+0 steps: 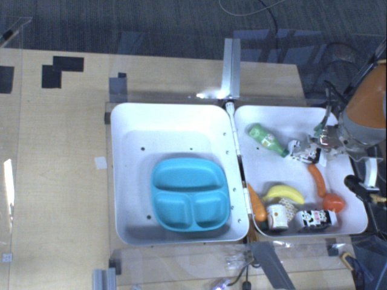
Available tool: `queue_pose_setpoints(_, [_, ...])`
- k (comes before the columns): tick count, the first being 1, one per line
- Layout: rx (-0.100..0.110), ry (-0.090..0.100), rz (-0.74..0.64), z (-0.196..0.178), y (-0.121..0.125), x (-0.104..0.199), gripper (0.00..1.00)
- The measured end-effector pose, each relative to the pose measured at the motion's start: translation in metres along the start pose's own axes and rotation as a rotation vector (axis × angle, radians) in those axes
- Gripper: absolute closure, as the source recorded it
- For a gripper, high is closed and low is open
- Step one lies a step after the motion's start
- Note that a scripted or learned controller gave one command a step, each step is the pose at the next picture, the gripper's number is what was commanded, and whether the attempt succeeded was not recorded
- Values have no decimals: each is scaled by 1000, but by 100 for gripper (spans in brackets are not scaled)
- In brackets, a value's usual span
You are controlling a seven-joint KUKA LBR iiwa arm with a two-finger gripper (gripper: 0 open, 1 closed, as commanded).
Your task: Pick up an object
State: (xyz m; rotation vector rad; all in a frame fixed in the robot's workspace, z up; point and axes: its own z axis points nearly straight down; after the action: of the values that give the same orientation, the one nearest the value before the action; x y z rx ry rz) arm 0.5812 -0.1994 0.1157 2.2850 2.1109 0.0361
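Two shallow white bins sit side by side on a wooden bench. The left bin (130, 162) holds one thing, a blue divided plate (190, 193) lying flat toward its front edge, out of the arm's way.

The right bin (275, 116) carries everything the task could mean. A green bottle (266, 139) lies tilted near the back left corner. A carrot (256, 203) rests along the left wall. A yellow banana (285, 193) lies near the front, with a small cup (278, 217) and a black-and-white carton (315, 219) just in front of it against the front edge. A long orange-red piece (321, 186) lies toward the right wall.

The gripper (307, 150) reaches in from the right and sits low over the middle of this bin, between bottle and orange-red piece. Whether it is spread or clenched cannot be told. Nothing is visibly caught in it, so the pick looks undone.
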Motion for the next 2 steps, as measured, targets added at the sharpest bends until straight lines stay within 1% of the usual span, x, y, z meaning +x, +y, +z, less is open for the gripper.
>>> queue_pose_setpoints(1, [1,1,0,1,0,0,0])
queue_pose_setpoints(2, [-7,2,-4,-13,3,2,100])
